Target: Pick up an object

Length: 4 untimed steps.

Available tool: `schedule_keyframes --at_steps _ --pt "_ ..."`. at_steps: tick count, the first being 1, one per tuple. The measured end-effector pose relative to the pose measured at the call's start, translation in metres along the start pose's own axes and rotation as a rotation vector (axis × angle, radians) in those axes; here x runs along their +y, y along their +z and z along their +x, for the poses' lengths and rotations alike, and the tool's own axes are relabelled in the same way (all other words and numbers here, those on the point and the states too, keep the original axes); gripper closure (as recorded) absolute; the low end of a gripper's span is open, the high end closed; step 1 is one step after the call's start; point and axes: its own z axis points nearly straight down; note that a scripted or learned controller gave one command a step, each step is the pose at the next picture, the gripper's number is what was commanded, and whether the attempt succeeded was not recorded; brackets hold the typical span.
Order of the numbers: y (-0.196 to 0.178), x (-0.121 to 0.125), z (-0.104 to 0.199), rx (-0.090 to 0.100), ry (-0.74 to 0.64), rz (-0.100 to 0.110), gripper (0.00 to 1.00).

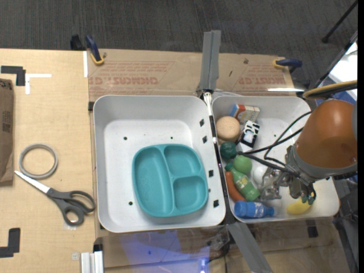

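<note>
We see the end effector [272, 187] lowered into the right bin [278, 104], under the arm's orange band [330, 134]; metal parts and cables crowd it, and we cannot tell how it is set or whether anything sits in it.

Just to its left lies a green bottle [244, 178] with a pale label we cannot read, and beside that an orange carrot-like piece [232, 187] along the bin's left wall. Just below the end effector lies a blue bottle [253, 210], on its side. To its lower right, near the bin's front edge, rests a yellow object [298, 207]. Above and to the left we find a dark green round object [228, 150], then a tan ball [228, 128], and next to the ball a small black-and-white box [249, 133] whose print is too small to read. At the bin's far side sits a small carton [246, 111] with orange, blue and white faces, its lettering blurred.

Well to the left of the end effector, the left bin [111, 152] holds a teal divided plate [170, 179] with three compartments.

Beyond both bins lies flat cardboard [142, 75] with red print, seen upside down; it looks like "CHEMICAL GUYS", though we cannot be sure. Far left on the counter [45, 220] we see a roll of tape [38, 160] and scissors [62, 198] with grey handles.
</note>
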Motion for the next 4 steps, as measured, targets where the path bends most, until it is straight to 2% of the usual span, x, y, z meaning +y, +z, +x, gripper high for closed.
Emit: schedule_keyframes --at_steps 1,2,3,4 --pt "-0.080 -0.068 -0.022 -0.004 0.356 0.002 1.00" --pt "0.000 -0.047 -0.015 -0.001 0.565 0.001 1.00" --pt "0.000 0.027 -0.020 -0.002 0.786 0.001 1.00" --pt "-0.101 0.050 -0.093 -0.004 0.644 0.002 1.00"
